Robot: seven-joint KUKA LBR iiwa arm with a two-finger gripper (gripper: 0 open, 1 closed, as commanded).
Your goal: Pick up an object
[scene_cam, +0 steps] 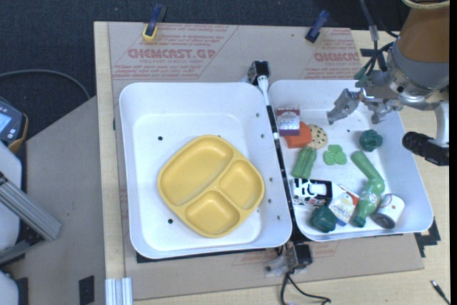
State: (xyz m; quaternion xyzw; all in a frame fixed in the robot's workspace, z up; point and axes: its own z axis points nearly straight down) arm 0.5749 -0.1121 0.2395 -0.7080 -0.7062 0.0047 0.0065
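Yellow divided plate (211, 185) in left bin (136, 111); toys in right bin (418, 186).

"CHEMCAST GP" on the board (171, 53)

a brown bench (214, 46) bears 2 white bins (136, 153) (418, 189) side by side.
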